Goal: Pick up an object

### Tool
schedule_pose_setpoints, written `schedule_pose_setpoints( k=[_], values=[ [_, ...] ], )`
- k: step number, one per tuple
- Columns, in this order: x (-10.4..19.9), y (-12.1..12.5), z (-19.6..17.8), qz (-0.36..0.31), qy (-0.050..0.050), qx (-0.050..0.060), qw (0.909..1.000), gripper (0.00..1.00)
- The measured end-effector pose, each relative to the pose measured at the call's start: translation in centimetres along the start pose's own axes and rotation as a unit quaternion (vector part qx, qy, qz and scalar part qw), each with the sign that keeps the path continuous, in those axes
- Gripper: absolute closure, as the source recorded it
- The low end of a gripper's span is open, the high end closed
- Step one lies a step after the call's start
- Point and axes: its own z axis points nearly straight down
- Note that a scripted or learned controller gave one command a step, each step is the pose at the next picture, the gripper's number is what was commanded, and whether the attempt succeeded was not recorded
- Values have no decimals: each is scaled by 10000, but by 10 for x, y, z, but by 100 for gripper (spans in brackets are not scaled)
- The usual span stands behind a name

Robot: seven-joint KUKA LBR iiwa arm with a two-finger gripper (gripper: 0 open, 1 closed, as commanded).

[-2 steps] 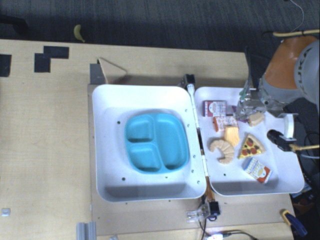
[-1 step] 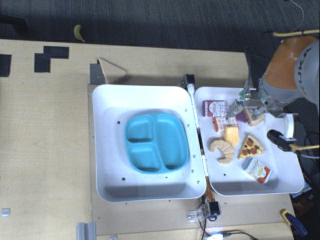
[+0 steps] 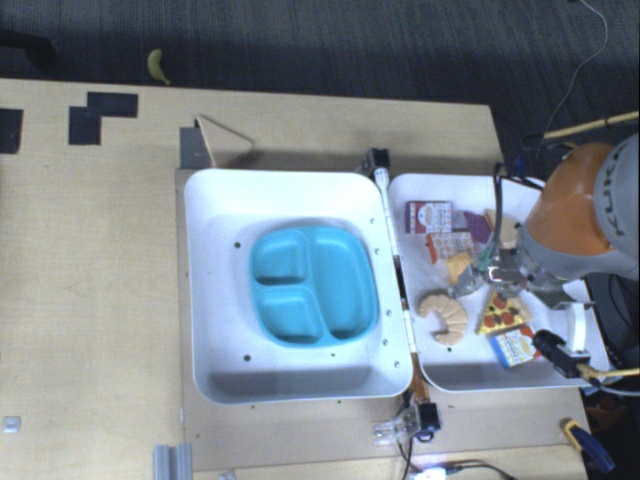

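The right bin (image 3: 440, 373) holds several toy food items: a dark red carton (image 3: 428, 215), a red packet (image 3: 446, 245), a purple piece (image 3: 482, 228), a yellow piece (image 3: 459, 265), a tan croissant (image 3: 445, 310), a pizza slice (image 3: 503, 314) and a blue-and-white packet (image 3: 513, 347). My gripper (image 3: 495, 271) hangs low over the middle of this bin, between the yellow piece and the pizza slice. The orange-banded wrist (image 3: 570, 213) covers the bin's right part.
The left bin (image 3: 215, 268) holds a blue three-compartment tray (image 3: 313, 283). A black bar (image 3: 392, 238) runs along the seam between the bins. Cables and clips lie at the bench's front edge (image 3: 415, 423). Black tape marks (image 3: 95, 116) sit on the far left of the bench.
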Motion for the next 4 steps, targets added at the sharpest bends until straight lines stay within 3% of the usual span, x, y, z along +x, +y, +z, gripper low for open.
schedule_pose_setpoints(
  k=[1, 2, 3, 4],
  values=[
    [-1, 3, -12, -2, -17, -39, 10000, 100],
    [-1, 2, -12, -2, -16, -36, 10000, 0],
    [0, 4, -23, -10, -16, -55, 10000, 100],
    [0, 4, -22, -12, -15, -53, 10000, 0]
  ],
)
